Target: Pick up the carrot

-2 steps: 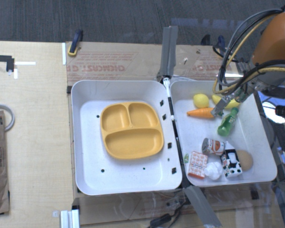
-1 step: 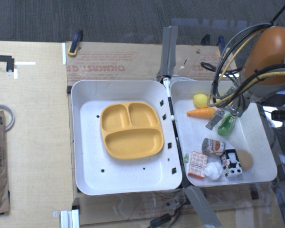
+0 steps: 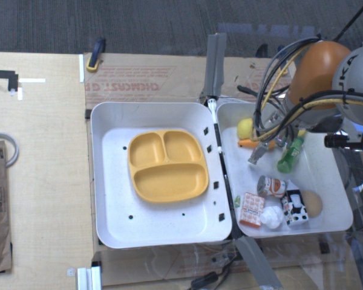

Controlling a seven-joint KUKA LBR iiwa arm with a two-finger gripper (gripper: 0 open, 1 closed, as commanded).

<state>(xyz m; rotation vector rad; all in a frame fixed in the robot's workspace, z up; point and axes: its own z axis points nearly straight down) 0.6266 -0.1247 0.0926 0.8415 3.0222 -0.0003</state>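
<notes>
- Nearest the camera, at the right bin's (image 3: pixel 345 222) front edge: a red-and-white carton (image 3: pixel 251 209), a white lump (image 3: pixel 271 217), a black-and-white box (image 3: pixel 295 207), a tan egg-like thing (image 3: pixel 313 203); a small can (image 3: pixel 271 186) just behind them
- Left bin (image 3: pixel 103 180) holds a yellow divided plate (image 3: pixel 167 165)
- Gripper (image 3: pixel 263 150) hangs mid-bin, slanted toward the bin's left wall; whether it is spread or pressed together I cannot tell; nothing seen pinched
- Carrot (image 3: pixel 248 143) lies just beyond and left of the tip, its long axis roughly left-right, its right end hidden under cables; a green bottle (image 3: pixel 290 153) lies to the right
- Farther back, a lemon (image 3: pixel 245 127) nearly touches the carrot; the wrist is blocked by hoses
</notes>
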